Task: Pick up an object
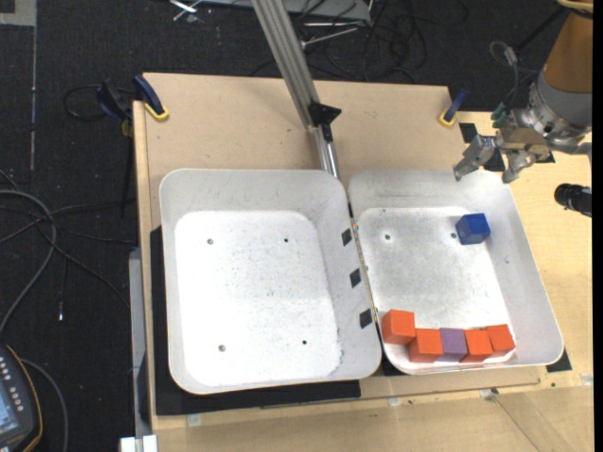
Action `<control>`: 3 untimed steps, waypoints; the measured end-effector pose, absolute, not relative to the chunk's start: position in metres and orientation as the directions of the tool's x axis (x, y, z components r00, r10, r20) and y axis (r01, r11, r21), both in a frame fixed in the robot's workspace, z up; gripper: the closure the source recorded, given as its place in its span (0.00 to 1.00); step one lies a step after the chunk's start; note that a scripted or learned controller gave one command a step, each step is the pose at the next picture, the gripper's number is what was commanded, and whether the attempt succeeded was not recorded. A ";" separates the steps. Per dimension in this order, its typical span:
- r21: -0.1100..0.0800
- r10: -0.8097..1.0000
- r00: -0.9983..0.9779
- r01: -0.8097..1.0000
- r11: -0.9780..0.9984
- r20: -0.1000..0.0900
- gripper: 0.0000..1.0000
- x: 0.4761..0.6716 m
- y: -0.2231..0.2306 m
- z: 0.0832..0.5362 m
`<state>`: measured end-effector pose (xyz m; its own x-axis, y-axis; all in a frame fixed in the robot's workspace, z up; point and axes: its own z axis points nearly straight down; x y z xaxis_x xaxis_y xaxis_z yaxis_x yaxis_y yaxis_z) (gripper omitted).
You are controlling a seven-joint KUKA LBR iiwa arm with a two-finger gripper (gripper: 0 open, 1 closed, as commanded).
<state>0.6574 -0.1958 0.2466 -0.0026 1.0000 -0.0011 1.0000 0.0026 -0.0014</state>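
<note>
Arm [570, 55] reaching in from right, hanging over far right corner of right bin [528, 281]. Claw [490, 163] sitting open, fingers spread wide, nothing between them. Blue block [472, 228] lying alone in right bin, near claw but not touching it. Row of blocks resting along near edge of same bin: orange block [398, 325], three more orange ones, purple block [453, 342] sitting among them. Left bin [188, 196] lying just beside right bin.

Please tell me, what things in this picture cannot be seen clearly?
- Arm: cut off by the top and right edges of the camera view.
- Pincer: too small and blurred to judge its opening.
- Row of blocks: packed against the right bin's near wall, so their exact number is unsure.
</note>
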 end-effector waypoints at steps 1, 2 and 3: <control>0.026 1.000 -0.005 1.000 0.005 -0.010 0.00 0.642 -0.223 0.124; -0.001 1.000 0.001 1.000 -0.001 0.000 0.00 0.650 -0.223 0.107; -0.003 1.000 -0.007 1.000 0.007 0.003 0.00 0.613 -0.152 0.096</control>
<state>0.6130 -0.1522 0.0958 -0.0066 1.0000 0.0035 1.0000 0.0066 -0.0032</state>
